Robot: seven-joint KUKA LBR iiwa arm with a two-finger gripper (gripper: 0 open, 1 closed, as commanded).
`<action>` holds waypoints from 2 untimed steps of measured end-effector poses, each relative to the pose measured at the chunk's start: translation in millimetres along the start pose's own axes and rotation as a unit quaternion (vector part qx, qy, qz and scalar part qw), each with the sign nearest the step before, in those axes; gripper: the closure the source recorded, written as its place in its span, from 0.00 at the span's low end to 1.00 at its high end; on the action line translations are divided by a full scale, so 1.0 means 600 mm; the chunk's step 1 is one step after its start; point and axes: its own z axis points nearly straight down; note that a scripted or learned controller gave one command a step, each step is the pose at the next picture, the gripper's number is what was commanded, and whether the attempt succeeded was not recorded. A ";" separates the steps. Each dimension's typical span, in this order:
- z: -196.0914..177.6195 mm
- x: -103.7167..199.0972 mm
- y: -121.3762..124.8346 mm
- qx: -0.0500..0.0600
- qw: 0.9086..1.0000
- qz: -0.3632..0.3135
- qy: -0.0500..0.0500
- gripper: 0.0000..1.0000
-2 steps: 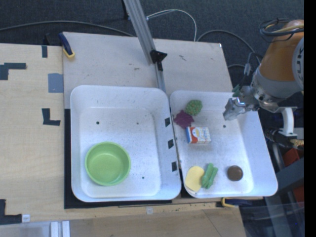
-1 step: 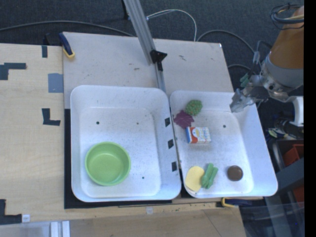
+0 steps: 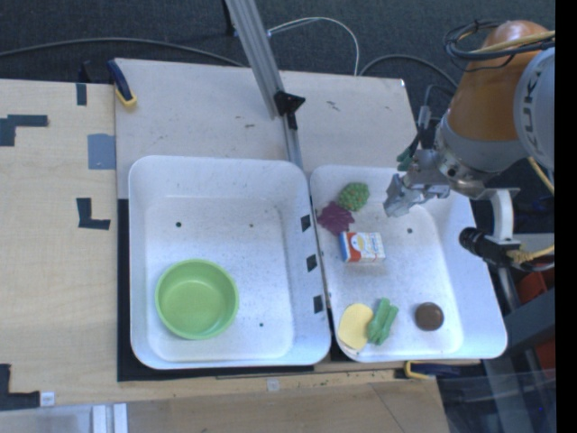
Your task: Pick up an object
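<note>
Item: small carton [image 3: 362,246], mid right bin [image 3: 469,282], long axis across the bin, print facing up. I judge nothing lifted; the whole pick remains. Beyond the carton: purple piece [image 3: 334,216], green leafy piece [image 3: 353,195]. Gripper [image 3: 399,203] hovers beyond the carton's right end, possibly empty; spread unreadable.
</note>
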 end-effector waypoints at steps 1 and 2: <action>0.019 0.092 -0.024 0.001 1.000 0.000 0.000 1.00; 0.017 0.195 -0.034 0.000 1.000 -0.001 0.000 1.00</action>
